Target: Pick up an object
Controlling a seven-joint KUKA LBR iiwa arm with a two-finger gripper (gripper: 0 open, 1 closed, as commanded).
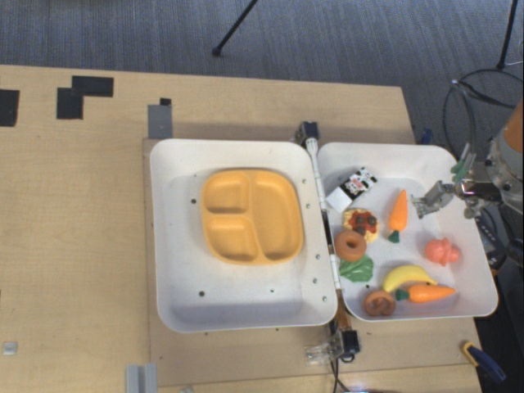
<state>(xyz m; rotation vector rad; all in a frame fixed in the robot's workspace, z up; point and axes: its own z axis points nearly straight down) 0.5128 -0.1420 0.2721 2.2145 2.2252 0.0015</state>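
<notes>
The objects to be picked are gathered in the right bin [471, 301], in the right half of the frame. An upright carrot [398, 211] is seen near the bin's middle, with a second carrot [429, 294] lying flat toward the lower edge, just beside a banana [407, 277]. A pink toy [442, 251] is placed right of centre, apart from the rest. Along the bin's left side a brown doughnut [351, 245] is found, touching a green leafy piece [358, 268] below it and a small pizza-like item [362, 220] above it. A second brown ring [379, 303] is set at the lower edge, and a black-and-white item [358, 183] with a white block [338, 197] beside it is seen toward the upper left of the bin.

The gripper [429, 199] is held over the right part of this bin, just right of the upright carrot and above the pink toy; nothing is seen between its fingers, and whether they are spread or closed cannot be told.

In the left bin [176, 301] a yellow divided plate [250, 215] is laid at the centre.
</notes>
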